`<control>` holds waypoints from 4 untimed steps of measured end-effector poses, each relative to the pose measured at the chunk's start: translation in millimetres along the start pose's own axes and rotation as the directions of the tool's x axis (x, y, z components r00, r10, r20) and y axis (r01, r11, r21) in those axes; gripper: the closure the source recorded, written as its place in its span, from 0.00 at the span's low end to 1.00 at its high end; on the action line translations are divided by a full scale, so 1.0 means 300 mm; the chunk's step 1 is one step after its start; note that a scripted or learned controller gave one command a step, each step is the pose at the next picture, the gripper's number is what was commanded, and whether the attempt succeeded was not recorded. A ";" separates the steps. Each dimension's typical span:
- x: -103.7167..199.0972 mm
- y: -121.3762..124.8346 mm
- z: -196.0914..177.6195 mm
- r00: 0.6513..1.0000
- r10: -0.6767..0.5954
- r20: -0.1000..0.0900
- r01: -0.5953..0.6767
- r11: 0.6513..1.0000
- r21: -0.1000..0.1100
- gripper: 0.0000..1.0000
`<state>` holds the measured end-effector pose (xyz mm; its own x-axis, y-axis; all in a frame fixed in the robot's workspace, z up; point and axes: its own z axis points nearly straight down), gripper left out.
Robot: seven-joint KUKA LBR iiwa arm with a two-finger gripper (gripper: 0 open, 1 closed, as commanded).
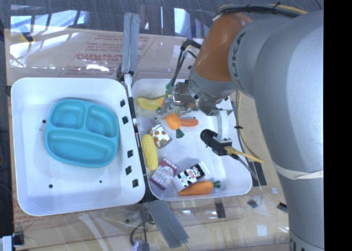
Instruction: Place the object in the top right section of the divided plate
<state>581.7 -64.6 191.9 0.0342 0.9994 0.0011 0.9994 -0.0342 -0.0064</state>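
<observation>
The big grey arm [275,79] with its orange band reaches in from the right and hangs over the upper part of the right shallow white bin [242,173]. The left shallow white bin [27,178] bears the light blue divided plastic plate [82,132], whose three sections hold nothing. The two-finger gripper [177,103] points down at the top of the right bin, just above a small orange toy piece [172,121] and beside a yellow banana [147,102]; whether its fingers are wide, narrow or gripping anything cannot be told. In the same bin lie a yellow corn cob [149,151] along the left wall, an orange carrot [196,188] at the bottom, a black-and-white carton [191,175] just above it, a purple packet [163,174], and a small patterned box [160,136].
</observation>
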 end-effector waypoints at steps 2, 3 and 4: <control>0.254 0.034 0.003 0.998 0.060 0.001 -0.060 0.998 -0.003 0.00; 0.257 0.034 -0.027 0.999 0.053 0.001 -0.053 0.999 0.000 1.00; 0.211 -0.149 0.006 1.000 -0.021 0.001 0.021 1.000 -0.001 1.00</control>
<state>539.0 0.3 190.4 0.0135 0.9999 0.0001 0.9999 -0.0135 -0.0056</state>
